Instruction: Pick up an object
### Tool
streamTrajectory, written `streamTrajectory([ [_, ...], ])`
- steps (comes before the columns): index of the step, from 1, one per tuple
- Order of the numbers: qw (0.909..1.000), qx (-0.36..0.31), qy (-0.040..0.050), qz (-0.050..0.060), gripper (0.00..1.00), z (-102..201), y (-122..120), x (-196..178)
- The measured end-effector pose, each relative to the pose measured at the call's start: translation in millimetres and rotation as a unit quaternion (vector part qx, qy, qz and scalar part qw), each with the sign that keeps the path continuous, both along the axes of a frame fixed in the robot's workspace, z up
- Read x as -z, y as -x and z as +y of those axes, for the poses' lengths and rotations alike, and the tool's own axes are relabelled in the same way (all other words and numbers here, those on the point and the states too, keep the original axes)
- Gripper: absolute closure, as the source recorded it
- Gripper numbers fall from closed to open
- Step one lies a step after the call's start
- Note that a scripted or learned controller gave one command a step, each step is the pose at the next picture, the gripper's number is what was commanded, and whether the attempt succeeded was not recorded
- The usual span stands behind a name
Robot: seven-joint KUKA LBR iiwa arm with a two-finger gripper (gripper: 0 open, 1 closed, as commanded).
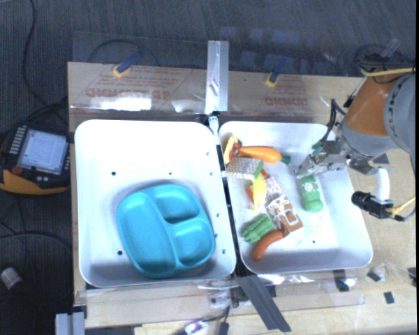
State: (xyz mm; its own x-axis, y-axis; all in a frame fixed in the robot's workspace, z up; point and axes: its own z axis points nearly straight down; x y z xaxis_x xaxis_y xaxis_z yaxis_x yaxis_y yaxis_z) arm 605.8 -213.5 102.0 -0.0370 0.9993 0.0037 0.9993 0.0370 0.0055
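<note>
The arm (pixel 377 110) enters from the right and places the jaws assembly (pixel 320 160) over the upper right part of the right bin (pixel 349 253). A green bottle (pixel 310 192) with a white label lies on the bin floor directly below the jaws, close to their tips. Whether the tips touch the bottle cannot be determined. The spread of the jaws cannot be determined at this angle, and no object is visible between them.

The remaining items sit left of the jaws in the same bin. An orange carrot (pixel 260 153) lies near the upper left corner, with a patterned packet (pixel 243 166) just below it. A yellow piece (pixel 260 184) and a small orange piece (pixel 251 194) lie near the bin centre. A brown-and-white patterned box (pixel 283 211) lies below them. A green leafy toy (pixel 257 227) and an orange sausage-shaped toy (pixel 267 243) lie near the lower left.

The left bin (pixel 98 145) contains a blue divided tray (pixel 166 229). Both bins rest on the counter (pixel 398 208).
</note>
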Motion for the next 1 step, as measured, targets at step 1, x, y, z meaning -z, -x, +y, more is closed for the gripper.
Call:
streamTrajectory([
  [1, 0.9964, 0.085, 0.0037, 0.004, 1.00, -4.1, -31.8, -114.9],
])
